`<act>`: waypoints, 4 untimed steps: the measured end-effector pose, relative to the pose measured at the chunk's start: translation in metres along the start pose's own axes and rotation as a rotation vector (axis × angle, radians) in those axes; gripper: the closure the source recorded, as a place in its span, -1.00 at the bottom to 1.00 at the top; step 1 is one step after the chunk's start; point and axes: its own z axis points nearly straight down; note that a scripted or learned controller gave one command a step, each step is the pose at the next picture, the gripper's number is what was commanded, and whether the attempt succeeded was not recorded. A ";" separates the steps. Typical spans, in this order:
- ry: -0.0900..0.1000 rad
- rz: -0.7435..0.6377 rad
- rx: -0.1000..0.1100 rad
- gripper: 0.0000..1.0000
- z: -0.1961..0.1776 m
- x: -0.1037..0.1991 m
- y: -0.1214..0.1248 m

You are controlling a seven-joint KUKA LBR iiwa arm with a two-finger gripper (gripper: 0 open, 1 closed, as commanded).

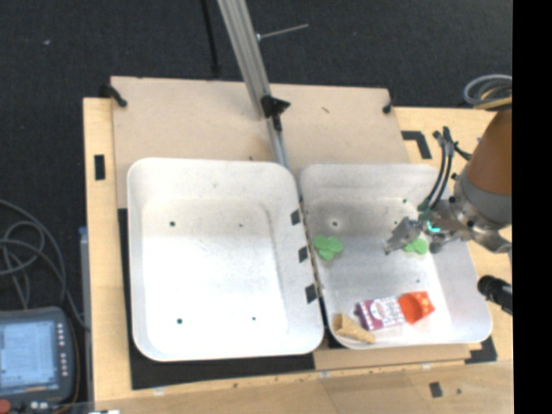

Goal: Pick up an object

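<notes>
The right bin (379, 179) holds a flat green piece (328, 247) near its left wall and a second small green piece (417, 247) at mid-right. A purple-and-white packet (380, 313), a red-orange item (417, 307) and a tan piece (352, 327) lie along the bin's near edge. My gripper (405, 235) hangs low over the right bin, its grey fingertips just left of the small green piece and touching or nearly touching it. Nothing is visibly held between the fingers.
The left bin (216, 179) sits beside the right one, with black clips (304, 254) along the shared edge. A metal pole (246, 46) rises from the back of the bench. A screen device (33, 352) and cables lie at the lower left.
</notes>
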 end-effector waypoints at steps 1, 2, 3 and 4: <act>0.000 0.001 0.007 -1.00 0.061 -0.005 -0.006; 0.000 0.001 0.007 -1.00 0.114 -0.006 -0.007; -0.001 0.008 -0.004 1.00 0.100 -0.007 -0.004; -0.002 0.005 -0.004 1.00 0.052 -0.016 -0.007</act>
